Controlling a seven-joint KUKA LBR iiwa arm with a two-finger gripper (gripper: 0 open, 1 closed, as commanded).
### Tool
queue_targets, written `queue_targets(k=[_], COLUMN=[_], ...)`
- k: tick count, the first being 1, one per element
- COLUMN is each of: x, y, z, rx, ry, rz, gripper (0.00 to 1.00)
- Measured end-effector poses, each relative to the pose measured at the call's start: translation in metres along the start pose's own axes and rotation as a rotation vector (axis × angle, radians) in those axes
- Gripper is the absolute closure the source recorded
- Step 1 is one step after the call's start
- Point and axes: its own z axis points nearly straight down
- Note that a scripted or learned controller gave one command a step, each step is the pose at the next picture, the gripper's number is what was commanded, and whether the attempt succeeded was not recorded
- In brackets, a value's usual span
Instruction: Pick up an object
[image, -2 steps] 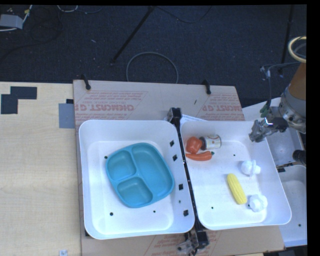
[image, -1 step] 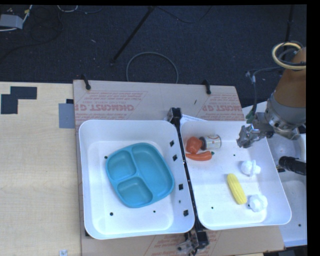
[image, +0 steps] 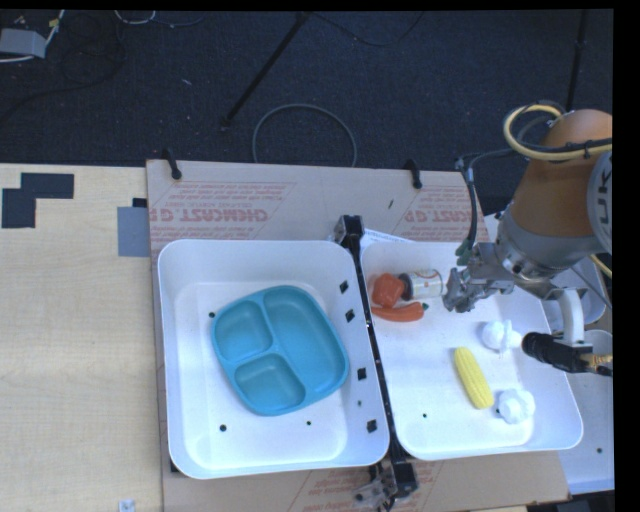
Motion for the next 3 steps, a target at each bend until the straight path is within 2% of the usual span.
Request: queue_targets(k=[1,2,3], x=[0.054,0.106,0.15], y=[-0.013,-0.018,-0.035], z=[0.01,-0.001,-0.01], rx=[0.0,-0.003,-0.001], ry=[0.0,-0.001,-0.001], rz=[0.0,-0.001,-0.001], gripper=[1.0,1.0,1.0])
